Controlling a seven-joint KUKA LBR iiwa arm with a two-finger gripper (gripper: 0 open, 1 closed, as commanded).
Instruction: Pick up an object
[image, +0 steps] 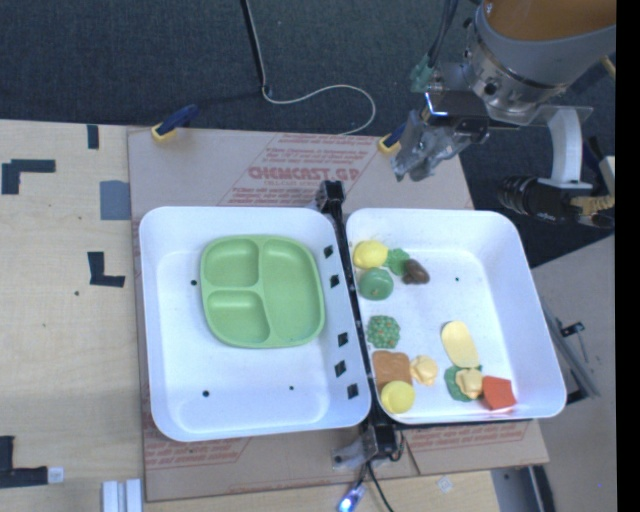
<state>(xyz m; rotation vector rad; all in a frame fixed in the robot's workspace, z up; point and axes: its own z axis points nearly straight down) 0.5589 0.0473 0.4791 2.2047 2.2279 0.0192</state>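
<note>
My gripper (420, 160) hangs above the cardboard just beyond the far rim of the right bin (500, 235), with nothing seen between its fingers. In that bin lie a yellow lemon (369, 254), a green round piece (376, 285), a dark brown piece (414, 271), a green broccoli-like piece (383, 329), an orange-brown piece (391, 366), a yellow ball (397, 397), a pale yellow oval (460, 344) and a red-orange block (498, 393). All of them sit well below the gripper in the view.
The left bin (165, 320) holds a green divided plate (263, 291). A black divider with clips (345, 300) joins the bins. Yellow clamps (172, 124) pin the cardboard sheet (290, 170), and a cable (300, 95) runs behind.
</note>
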